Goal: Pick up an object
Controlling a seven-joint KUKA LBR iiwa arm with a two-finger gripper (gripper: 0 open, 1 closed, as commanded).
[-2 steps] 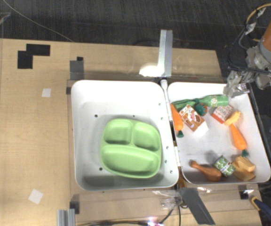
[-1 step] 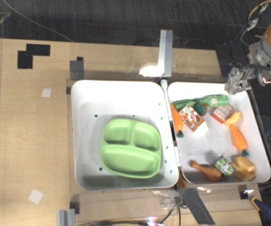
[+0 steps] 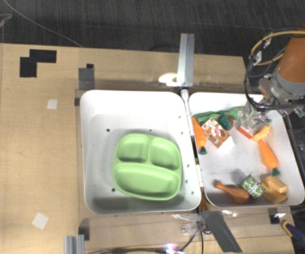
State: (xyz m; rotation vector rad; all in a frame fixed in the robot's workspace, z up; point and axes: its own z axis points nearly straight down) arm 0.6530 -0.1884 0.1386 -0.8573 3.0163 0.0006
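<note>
My gripper (image 3: 251, 123) reaches down into the upper right part of the right bin (image 3: 295, 194), under the orange-banded wrist (image 3: 299, 62). Its tip is just above a small orange piece (image 3: 262, 133) and a red piece (image 3: 244, 133). To its left lie a red-and-white box (image 3: 216, 132), a green leafy item (image 3: 214, 116) and a carrot (image 3: 197, 134) against the bin's left wall. Below it lies a second carrot (image 3: 268, 154). I see nothing clearly held.
A brown drumstick (image 3: 232, 191), a green can (image 3: 251, 186) and a tan block (image 3: 275, 189) lie along the right bin's front edge. The left bin (image 3: 91, 142) holds a green divided plate (image 3: 148, 165). A metal post (image 3: 186, 57) stands behind the bins.
</note>
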